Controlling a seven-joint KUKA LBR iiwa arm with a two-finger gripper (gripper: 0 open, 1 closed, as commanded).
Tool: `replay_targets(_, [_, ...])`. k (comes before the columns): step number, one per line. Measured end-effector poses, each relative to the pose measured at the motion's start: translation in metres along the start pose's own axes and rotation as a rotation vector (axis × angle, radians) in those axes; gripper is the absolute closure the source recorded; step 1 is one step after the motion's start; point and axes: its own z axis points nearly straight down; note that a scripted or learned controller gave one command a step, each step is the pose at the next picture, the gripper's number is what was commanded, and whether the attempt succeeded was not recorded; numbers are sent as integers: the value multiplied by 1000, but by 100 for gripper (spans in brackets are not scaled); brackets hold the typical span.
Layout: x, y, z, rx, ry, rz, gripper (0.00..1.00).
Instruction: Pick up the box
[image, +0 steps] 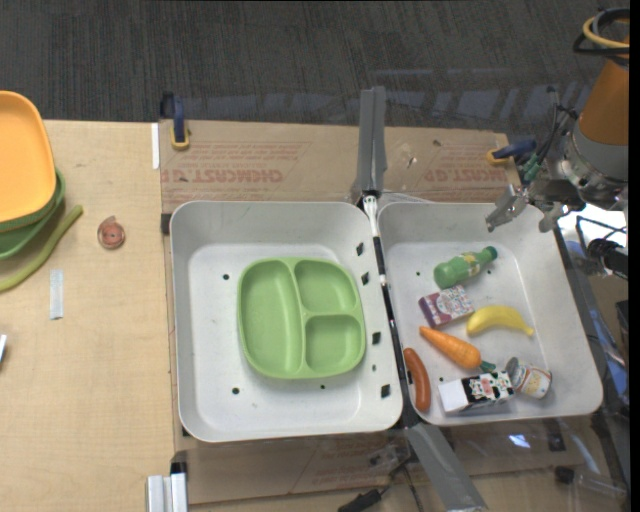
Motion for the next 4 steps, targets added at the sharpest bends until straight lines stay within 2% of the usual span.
replay_targets(1, [41, -37, 54, 2, 0, 69, 0])
replay_targets(2, [69, -54, 118, -10, -2, -115, 0])
replay_targets(4, [60, -46, 117, -12, 1, -150, 0])
